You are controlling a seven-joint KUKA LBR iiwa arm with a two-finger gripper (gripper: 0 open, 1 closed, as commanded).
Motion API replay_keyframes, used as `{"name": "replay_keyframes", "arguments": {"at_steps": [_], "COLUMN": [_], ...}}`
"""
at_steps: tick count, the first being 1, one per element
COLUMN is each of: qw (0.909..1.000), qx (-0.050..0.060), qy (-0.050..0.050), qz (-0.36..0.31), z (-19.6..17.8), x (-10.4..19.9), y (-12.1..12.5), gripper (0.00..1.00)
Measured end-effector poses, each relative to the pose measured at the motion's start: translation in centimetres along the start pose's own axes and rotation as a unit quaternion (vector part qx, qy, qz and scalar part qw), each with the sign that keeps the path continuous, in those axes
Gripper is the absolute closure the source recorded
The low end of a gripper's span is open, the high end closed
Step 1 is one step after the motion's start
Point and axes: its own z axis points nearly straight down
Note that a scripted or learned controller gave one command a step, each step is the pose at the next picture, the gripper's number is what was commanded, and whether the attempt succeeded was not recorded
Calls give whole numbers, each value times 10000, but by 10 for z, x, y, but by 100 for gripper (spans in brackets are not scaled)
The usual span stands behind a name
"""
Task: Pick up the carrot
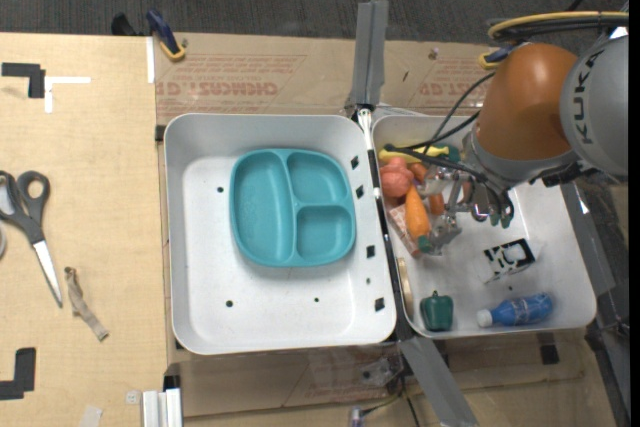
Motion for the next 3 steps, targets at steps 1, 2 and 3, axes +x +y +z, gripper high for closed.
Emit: {"name": "replay_keyframes", "arguments": {"at_steps": [1,2,3], "qw": [9865,9963,9986], "qx": [1,-4,-3], "qy": [-9,3,2], "qz": [-1637,-864,-533], "z": [-1,1,0], "x": [1,7,17], "y": [-1,-3,-5], "gripper": [0,0,0]}}
